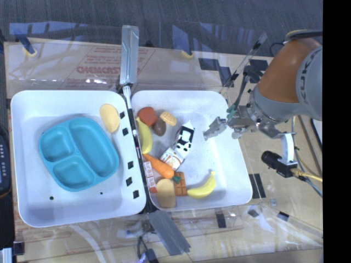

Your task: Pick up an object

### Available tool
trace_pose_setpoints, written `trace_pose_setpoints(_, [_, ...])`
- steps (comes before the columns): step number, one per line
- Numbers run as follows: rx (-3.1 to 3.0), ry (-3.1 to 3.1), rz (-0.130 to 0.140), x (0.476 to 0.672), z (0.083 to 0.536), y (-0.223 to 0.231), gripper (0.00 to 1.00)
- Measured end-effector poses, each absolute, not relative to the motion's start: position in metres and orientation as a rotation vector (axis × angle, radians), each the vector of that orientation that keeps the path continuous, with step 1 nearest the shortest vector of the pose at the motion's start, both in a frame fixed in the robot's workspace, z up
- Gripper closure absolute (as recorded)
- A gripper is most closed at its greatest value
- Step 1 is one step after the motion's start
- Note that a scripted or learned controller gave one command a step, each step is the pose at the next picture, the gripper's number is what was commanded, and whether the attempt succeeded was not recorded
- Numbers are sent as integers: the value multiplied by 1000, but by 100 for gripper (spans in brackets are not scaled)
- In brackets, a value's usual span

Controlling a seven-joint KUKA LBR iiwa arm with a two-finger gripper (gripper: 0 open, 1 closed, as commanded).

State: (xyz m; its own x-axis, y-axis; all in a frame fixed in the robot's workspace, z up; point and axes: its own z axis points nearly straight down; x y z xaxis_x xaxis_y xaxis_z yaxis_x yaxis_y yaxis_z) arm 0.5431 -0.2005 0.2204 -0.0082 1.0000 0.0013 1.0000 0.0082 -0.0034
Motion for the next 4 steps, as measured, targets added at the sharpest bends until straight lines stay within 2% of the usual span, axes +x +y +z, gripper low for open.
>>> trace_pose_setpoints(1, [-2166,-2260,10,618,110,-160,0])
trace_pose_setpoints(2, [-2231,-2207,4,604,92,-149,0])
trace_pose_setpoints(3, [-2227,-2210,3,605,102,-149,100])
trace_pose_setpoints(4, [-2174,-2252,13,654,91,-130,100])
